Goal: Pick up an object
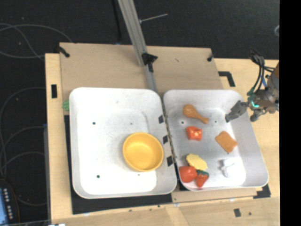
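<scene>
The claw (pixel 245 111), spread wide and holding nothing, hangs over the right bin's (pixel 249 175) far right edge; a yellow bowl (pixel 142 151) sits in the left bin (pixel 94 126).

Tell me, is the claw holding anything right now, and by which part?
Nothing is held. The claw hangs open over the right bin's upper right edge, apart from the toys.

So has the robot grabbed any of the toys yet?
Not yet. The gripper hangs over the right bin's far right edge with nothing between its fingers. The chicken leg, orange block, tomato and the yellow bowl all lie in the bins. Choosing, grabbing and lifting are left.
</scene>
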You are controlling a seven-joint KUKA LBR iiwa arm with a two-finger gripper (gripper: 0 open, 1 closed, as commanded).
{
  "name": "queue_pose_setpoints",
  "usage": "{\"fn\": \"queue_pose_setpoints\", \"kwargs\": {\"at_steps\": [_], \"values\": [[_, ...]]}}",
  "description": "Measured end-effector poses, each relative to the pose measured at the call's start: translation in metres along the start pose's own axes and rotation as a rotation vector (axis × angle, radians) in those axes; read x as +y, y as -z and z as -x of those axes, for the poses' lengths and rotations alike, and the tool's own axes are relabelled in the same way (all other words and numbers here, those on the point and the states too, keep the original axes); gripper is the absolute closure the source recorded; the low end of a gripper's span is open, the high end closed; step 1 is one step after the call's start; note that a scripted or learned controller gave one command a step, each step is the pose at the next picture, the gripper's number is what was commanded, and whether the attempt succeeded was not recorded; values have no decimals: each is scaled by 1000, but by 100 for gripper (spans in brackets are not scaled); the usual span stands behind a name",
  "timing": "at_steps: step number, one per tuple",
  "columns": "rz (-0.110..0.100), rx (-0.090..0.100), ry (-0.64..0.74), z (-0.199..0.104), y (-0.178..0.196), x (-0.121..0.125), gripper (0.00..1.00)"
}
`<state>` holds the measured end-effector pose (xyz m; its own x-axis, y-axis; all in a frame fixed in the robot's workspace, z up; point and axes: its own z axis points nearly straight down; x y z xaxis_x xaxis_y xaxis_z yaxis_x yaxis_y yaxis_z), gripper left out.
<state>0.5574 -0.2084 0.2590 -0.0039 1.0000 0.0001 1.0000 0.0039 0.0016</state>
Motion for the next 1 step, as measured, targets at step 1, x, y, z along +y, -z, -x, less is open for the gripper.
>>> {"fn": "queue_pose_setpoints", "kwargs": {"at_steps": [1], "values": [[-7, -2, -5, 0, -63, -3, 0]]}}
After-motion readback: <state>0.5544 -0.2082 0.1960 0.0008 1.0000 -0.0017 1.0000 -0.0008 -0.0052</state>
